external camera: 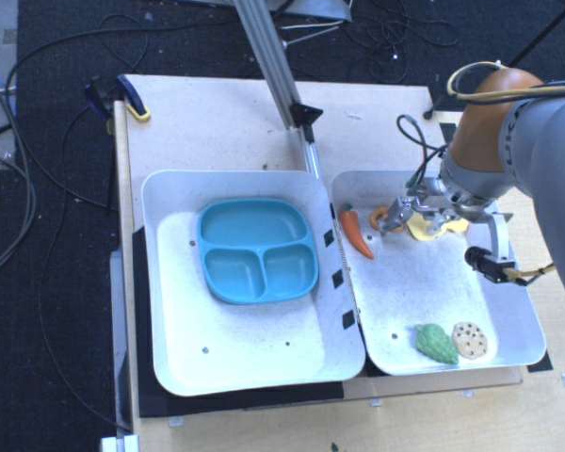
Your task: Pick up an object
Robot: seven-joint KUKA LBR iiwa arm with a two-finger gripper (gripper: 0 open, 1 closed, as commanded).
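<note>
Hand (416,213) low in the right bin (508,342), over a yellow object (431,226); you cannot tell its opening.
Your risk: the carrot (357,234) just beside it gets nudged, or the grasp closes on nothing.

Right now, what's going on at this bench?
A KUKA arm reaches in from the right, its pincer low in the right bin, near a yellow item and a carrot. Whether it has hold of anything is unclear. A green item and a cookie lie at that bin's near edge. The left bin holds a blue tray.
</note>
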